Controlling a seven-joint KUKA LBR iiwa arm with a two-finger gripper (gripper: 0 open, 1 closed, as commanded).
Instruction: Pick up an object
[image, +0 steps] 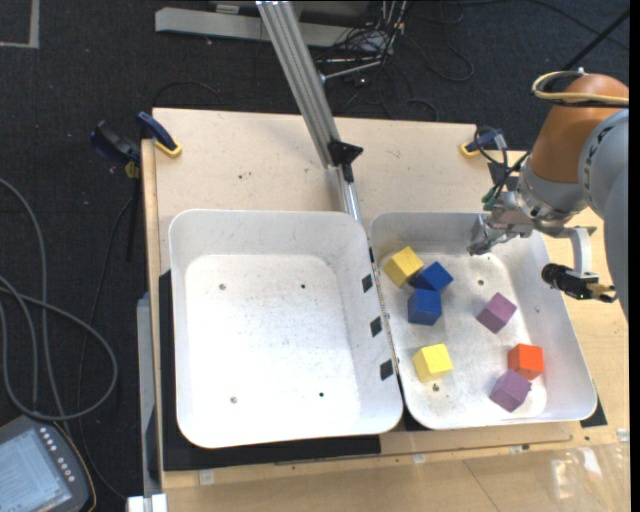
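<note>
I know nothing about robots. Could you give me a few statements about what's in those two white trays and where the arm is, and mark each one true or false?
1. All the blocks lie in the right bin. True.
2. There are three blue blocks. False: two blue blocks, touching each other.
3. The orange block sits next to a purple block. True.
4. The gripper is over the left bin. False: it is at the right bin's far edge.
5. One yellow block touches a blue block. True.
</note>
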